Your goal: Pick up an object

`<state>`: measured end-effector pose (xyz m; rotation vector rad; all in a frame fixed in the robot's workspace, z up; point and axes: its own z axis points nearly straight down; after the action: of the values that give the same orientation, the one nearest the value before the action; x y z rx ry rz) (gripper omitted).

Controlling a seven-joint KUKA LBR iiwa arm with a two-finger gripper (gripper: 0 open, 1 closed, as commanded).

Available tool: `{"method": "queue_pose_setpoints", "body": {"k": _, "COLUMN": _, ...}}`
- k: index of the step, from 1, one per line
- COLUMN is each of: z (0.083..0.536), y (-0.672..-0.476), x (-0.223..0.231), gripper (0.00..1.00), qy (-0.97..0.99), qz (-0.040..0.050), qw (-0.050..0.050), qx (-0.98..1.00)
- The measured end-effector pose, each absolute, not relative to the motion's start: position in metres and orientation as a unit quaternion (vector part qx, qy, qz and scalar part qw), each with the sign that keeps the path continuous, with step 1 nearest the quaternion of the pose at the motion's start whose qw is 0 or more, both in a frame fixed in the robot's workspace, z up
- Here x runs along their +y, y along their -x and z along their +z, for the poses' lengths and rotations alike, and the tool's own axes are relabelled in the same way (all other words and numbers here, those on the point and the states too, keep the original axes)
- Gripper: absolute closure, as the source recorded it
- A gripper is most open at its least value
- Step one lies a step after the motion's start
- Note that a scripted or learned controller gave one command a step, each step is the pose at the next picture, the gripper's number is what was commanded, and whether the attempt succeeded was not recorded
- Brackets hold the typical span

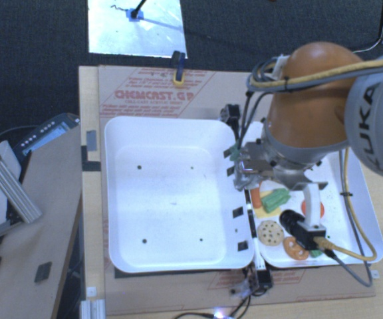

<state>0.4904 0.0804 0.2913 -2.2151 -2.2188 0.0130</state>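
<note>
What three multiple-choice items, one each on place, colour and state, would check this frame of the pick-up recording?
1. Where do the toy foods lie?
A. left bin
B. right bin
C. bench
2. What colour is the block beside the orange piece?
A. green
B. blue
C. black
3. Where is the arm?
A. over the right bin
B. over the left bin
C. off the bench

Key: B, the round cookie lies in the right bin; A, the green block is green; A, the arm hangs over that bin, not the left bin.
</note>
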Motion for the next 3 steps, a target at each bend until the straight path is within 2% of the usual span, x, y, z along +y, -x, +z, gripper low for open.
{"method": "queue_pose_setpoints", "body": {"k": 1, "z": 0.438, "y": -0.512, "x": 0.143, "gripper": 1.0, "qy": 0.703, "qz": -0.0089, "qw": -0.004, "qx": -0.711}}
{"method": "queue_pose_setpoints", "body": {"k": 2, "z": 0.472, "y": -0.53, "x": 0.176, "gripper": 1.0, "qy": 0.705, "qz": -0.0036, "qw": -0.001, "qx": -0.71}}
{"method": "queue_pose_setpoints", "body": {"k": 3, "z": 0.515, "y": -0.55, "x": 0.202, "gripper": 1.0, "qy": 0.705, "qz": -0.0037, "qw": -0.001, "qx": -0.71}}
